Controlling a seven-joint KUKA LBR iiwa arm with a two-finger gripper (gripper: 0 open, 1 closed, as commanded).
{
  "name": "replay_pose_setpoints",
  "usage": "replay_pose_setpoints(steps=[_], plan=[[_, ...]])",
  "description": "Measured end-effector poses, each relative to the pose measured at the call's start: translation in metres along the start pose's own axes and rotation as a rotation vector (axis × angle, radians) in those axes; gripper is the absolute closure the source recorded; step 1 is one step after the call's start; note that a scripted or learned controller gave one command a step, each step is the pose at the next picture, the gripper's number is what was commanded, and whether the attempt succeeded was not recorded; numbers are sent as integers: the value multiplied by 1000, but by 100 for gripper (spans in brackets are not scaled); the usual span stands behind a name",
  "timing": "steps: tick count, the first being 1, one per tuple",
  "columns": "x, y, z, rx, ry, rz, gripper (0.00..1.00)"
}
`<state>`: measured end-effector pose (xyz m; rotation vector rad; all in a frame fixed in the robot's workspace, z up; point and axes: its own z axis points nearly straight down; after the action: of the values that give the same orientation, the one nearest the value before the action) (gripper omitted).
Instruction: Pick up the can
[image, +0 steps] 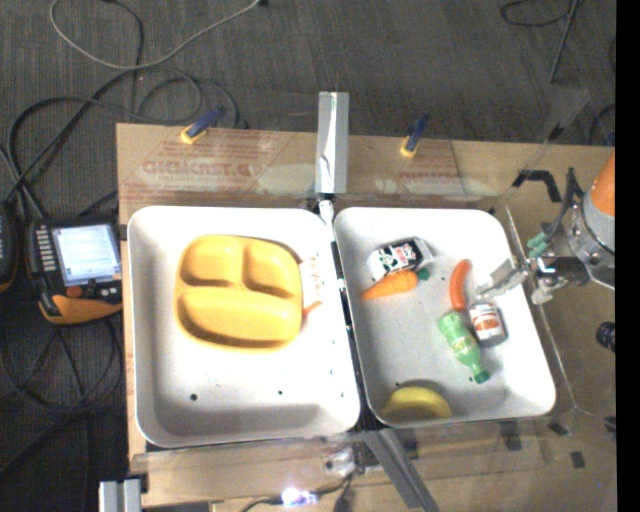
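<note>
The can (487, 323) is small, with a silver body and a red and white label. It lies in the right bin (520, 395) near the right wall, touching the upper end of a green bottle (462, 346). My gripper (517, 275) hangs over the bin's right edge, just above and to the right of the can, and nothing shows in its grasp. The grey arm with its orange band (603, 195) comes in from the right.
The right bin also holds a carrot (391, 287), a red-orange pepper (459, 283), a white and black container (398, 257) and a banana (419, 402). A yellow divided plate (240, 291) sits in the left bin (160, 400). A metal post (331, 140) stands behind the bins.
</note>
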<state>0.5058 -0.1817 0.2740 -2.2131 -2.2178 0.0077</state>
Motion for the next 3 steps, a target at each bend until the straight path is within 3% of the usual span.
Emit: replay_pose_setpoints(steps=[1,2,3], plan=[[-40,11,106,1,1,13,0],[-33,21,177,-12,10,-6,0],[-31,20,172,-3,17,-7,100]])
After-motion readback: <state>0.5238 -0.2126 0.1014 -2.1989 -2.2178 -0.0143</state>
